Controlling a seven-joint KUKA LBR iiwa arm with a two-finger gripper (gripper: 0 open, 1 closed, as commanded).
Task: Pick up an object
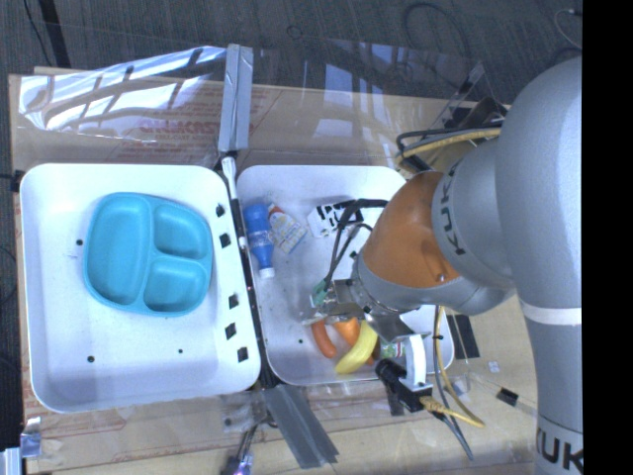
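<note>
One fixed camera above the bench point(99, 107), looking down aslant, both bins point(40, 295) in frame

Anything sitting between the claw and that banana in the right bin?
Nothing visible does. The claw is low in the right bin, directly above the banana and the orange piece beside it. The blue bottle lies apart, toward the bin's left wall.
</note>
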